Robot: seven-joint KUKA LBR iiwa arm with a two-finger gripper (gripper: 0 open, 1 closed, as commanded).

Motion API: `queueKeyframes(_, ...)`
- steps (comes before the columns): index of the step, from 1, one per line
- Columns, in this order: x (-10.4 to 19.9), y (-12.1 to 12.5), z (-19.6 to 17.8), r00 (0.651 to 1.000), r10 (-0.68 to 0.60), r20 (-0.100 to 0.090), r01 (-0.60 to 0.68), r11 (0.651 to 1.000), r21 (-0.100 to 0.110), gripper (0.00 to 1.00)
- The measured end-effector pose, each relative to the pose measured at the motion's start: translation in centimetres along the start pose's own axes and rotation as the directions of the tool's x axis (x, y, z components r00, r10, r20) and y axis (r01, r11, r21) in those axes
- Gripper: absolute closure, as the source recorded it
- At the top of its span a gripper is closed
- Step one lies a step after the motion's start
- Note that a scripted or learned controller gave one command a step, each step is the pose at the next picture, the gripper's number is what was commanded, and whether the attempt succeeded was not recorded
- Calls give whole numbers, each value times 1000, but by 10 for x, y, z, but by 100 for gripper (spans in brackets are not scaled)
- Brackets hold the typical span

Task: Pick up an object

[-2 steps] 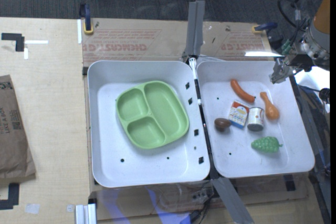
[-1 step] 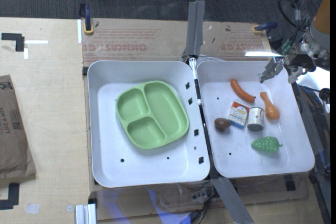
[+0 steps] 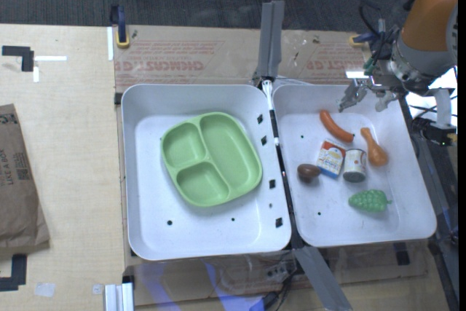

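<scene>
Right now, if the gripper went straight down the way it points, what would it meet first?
Probably the bare white floor of the right bin near its back wall. The gripper hangs over that bin's upper edge, and the red sausage lies just ahead and to the side. Depth is unclear from this slanted view, so it might graze the sausage's near end.

Red lettering on tape [image 3: 171, 63] — mirrored (illegible).

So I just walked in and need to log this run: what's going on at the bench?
A grey and orange robot arm reaches in from the right, its hand hovering over the far edge of the right bin, holding nothing. That bin holds a sausage, an orange drumstick-shaped toy, a small carton, a can, a brown piece and green grapes. A green divided plate lies in the left bin.
</scene>
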State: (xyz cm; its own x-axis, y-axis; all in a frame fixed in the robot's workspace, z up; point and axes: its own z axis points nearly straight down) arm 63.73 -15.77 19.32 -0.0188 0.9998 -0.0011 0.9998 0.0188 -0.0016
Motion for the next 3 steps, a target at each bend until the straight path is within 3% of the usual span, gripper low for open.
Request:
queueKeyframes(1,1,22,100,977,-212,1,212,977,-3,0)
queueKeyframes(2,0,23,90,977,-211,3,211,977,-5,100)
queueKeyframes(3,56,23,-9,961,-275,1,275,961,-4,100)
